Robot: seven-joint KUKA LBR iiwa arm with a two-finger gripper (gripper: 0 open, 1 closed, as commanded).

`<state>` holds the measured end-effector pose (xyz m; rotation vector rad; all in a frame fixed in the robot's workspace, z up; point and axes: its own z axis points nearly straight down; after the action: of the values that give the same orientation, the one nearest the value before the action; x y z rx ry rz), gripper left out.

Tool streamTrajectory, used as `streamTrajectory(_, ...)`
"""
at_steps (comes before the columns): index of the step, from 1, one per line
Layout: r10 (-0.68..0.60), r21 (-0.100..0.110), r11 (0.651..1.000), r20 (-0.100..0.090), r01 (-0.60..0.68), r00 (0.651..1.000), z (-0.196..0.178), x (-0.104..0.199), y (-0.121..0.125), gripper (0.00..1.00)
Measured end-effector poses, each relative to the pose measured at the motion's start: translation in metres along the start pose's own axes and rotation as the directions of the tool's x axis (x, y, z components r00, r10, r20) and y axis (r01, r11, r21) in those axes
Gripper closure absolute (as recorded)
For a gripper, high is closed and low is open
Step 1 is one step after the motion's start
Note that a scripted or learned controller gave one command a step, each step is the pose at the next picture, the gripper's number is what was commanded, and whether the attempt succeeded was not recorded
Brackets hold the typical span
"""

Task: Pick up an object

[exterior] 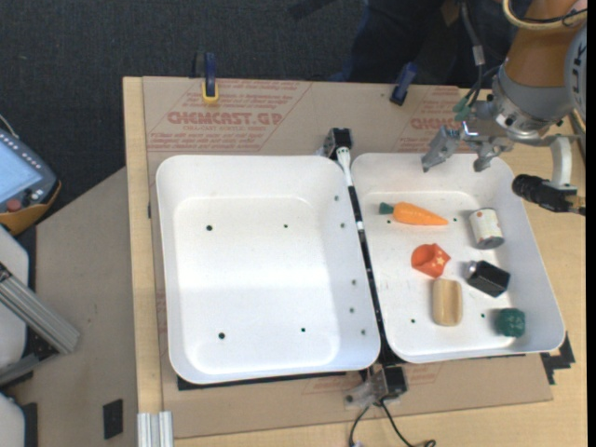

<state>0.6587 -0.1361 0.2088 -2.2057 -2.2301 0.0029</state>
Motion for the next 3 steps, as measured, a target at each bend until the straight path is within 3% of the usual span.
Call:
streamTrajectory(1, 0.008, 0.009, 1.000, -0.001, -0.008, 1.000, 0.068, 0.027, -0.032, 0.00)
streamTrajectory(2, 0.008, -0.008, 1.000, 0.003, -0.008, 1.000, 0.127, 0.038, 0.010, 0.00)
streamTrajectory(3, 0.011, -0.007, 1.000, 0.000, -0.011, 1.000, 0.018, 0.067, -0.087, 0.00)
